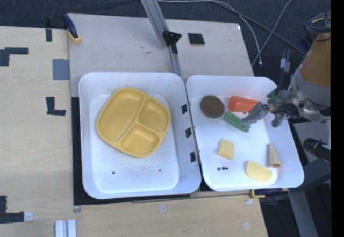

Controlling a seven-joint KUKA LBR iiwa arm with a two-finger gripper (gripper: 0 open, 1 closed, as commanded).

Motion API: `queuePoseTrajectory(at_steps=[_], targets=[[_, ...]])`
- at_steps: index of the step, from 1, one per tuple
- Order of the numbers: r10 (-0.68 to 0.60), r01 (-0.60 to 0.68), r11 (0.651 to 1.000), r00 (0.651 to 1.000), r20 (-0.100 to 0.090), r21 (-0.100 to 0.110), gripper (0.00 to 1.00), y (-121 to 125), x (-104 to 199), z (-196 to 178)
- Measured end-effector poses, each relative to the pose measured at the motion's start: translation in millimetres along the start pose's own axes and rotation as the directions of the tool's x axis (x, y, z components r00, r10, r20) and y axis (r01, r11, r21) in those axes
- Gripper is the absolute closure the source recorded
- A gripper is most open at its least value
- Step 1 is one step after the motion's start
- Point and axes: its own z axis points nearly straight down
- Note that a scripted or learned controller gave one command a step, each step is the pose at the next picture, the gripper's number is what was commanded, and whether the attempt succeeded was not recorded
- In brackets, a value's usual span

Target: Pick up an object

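Note:
The right bin (285,177) holds a brown round disc (212,106), an orange-red piece (243,103), a green stick (234,121), a yellow cube (226,149), a tan cone (273,155) and a yellow wedge (259,171). My gripper (266,116) hangs over the bin's right side, just right of the green stick and the orange-red piece. It is open, its fingers spread wide, and nothing sits between them. The left fingertip (252,116) is close to the green stick's right end.
A yellow divided plate (134,121) lies in the left bin (88,123). A metal pole (156,10) slants across the bench behind the bins. Cables trail over the dark floor at the upper right.

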Motion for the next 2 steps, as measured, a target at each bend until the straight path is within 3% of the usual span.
queuePoseTrajectory(at_steps=[2], targets=[[0.001, -0.001, 1.0, 1.0, -0.001, 0.005, 0.0, -0.8, -2.9, 89.7]])
